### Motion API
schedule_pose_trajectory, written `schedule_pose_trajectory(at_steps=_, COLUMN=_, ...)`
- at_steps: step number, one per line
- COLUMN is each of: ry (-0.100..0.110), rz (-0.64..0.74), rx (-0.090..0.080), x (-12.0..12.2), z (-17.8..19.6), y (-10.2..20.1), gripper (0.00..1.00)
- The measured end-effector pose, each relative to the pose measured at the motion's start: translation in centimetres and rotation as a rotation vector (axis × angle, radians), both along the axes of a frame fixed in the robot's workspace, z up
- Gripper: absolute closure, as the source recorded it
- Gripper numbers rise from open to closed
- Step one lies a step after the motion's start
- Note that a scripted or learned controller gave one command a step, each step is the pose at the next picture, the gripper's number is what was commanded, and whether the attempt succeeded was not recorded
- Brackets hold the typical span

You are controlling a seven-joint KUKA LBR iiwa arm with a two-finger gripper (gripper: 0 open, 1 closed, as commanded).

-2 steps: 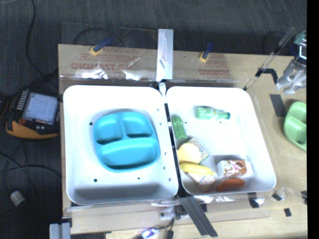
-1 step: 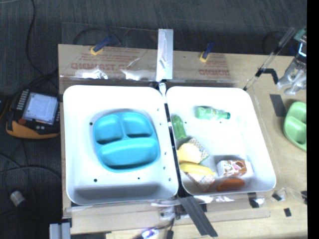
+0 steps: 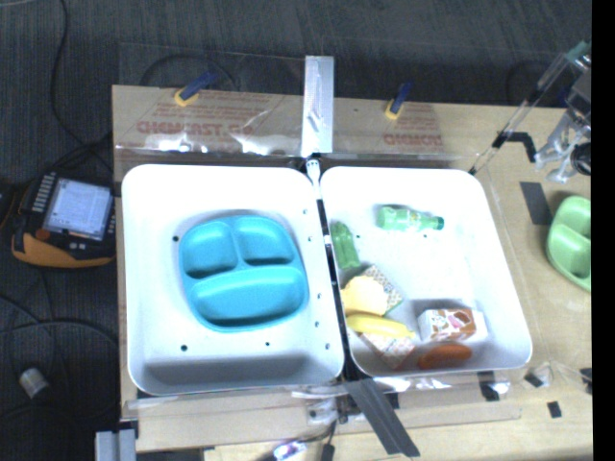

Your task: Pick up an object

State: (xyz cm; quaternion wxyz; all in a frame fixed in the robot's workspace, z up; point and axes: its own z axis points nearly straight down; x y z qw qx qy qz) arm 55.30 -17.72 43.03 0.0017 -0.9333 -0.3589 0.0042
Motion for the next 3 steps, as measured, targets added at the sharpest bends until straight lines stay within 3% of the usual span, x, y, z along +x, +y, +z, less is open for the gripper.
schedule_pose_trajectory(at_steps=1, ry=0.001, rz=-0.048, rx=0.0, x=0.2, z=-1.9, y=-4.4, gripper=1.0)
schedule_pose_trajectory(at_steps=3, ry=0.001, rz=-0.517, rx=-0.005, x=-1.6, z=0.0, y=-3.0, gripper=1.0)
